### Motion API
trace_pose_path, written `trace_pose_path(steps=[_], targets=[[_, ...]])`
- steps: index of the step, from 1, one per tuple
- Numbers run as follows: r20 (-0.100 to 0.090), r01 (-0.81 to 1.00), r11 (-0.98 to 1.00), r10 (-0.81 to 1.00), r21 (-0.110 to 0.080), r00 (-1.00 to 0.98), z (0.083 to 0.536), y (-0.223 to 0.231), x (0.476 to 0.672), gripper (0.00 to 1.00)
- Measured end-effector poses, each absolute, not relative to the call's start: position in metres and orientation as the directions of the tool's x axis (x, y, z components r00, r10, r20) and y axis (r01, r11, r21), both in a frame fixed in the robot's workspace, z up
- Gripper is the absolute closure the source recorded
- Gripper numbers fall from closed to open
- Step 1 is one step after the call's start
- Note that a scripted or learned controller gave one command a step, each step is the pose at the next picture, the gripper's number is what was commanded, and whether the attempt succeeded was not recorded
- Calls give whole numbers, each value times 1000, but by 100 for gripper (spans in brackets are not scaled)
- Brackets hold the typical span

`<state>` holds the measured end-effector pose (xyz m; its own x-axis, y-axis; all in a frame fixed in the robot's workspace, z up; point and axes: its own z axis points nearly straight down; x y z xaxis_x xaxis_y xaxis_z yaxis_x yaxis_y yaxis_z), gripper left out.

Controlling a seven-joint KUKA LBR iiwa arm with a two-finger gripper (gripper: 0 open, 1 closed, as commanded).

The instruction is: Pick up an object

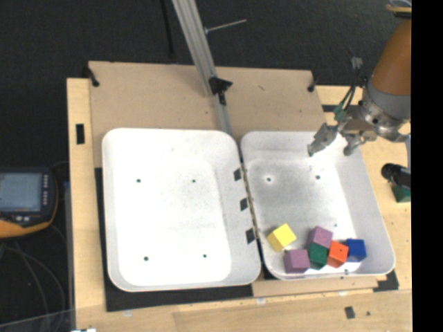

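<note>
The claw (336,142) hangs over the far right part of the right bin (297,185), its two fingers spread apart with nothing between them. The blocks lie well apart from it, bunched at the bin's near edge: a yellow block (282,237) slightly to the left, then a purple block (296,260), a second purple block (320,237), a green block (317,254), an orange block (338,253) and a blue block (356,249). The left bin (173,206) sits just beside it on the tabletop (159,92)
</note>
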<state>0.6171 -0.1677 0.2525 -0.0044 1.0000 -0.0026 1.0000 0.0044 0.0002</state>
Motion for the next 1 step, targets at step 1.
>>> trace_pose_path(steps=[1], targets=[[-3, 1000, 5, 1000, 0, -5, 253, -168, 617, 0]])
